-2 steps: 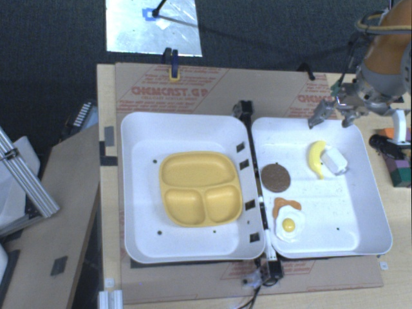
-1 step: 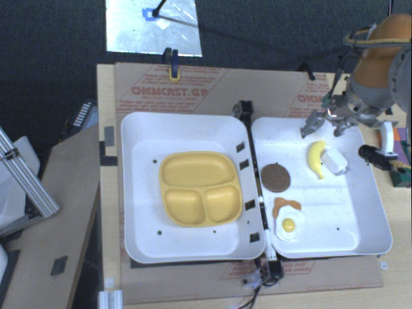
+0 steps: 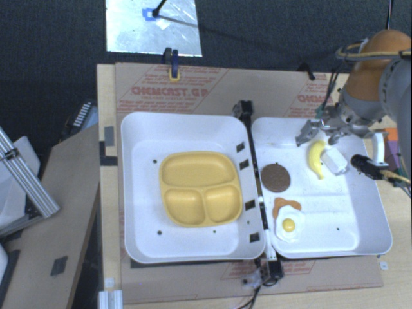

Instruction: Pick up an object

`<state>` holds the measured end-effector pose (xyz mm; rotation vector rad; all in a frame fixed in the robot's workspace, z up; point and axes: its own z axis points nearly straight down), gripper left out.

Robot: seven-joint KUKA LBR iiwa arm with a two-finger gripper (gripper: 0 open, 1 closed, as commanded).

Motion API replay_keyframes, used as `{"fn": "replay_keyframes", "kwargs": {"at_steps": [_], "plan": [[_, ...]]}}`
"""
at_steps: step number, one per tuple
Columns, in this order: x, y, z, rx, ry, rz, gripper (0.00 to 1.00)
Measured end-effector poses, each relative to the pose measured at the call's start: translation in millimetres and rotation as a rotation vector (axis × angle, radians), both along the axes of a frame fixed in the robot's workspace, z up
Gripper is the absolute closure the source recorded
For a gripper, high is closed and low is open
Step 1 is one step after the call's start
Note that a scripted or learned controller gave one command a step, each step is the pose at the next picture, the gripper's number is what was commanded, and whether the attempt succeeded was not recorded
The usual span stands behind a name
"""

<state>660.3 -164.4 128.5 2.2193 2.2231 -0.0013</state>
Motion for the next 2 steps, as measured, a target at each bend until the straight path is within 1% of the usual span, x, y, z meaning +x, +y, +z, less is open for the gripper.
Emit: {"fn": "replay_keyframes", "kwargs": {"at_steps": [1,2], "plan": [[4.4,-2.4,-37.9,-0.008,-0.015,0.003,0.0],[3.0,-0.5,-30.3,-0.003,-0.009,0.004,1.0]]}}
